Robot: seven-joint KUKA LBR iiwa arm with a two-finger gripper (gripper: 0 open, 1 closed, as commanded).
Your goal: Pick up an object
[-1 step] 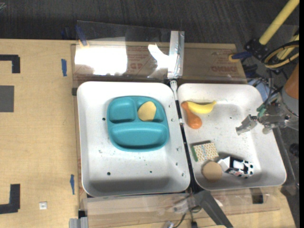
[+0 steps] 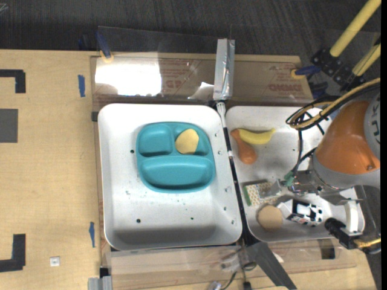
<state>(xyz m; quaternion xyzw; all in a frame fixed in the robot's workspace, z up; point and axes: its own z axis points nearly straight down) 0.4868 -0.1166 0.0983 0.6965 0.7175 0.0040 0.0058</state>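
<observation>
the gripper hangs low in the right bin; its state cannot be determined. a tan egg-shaped object lies just below it, a patterned card beside it. a banana and carrot lie farther back. the left bin holds a teal tray bearing a yellow lemon-like piece.

Gripper fingers hidden — arm cut off at right.
</observation>
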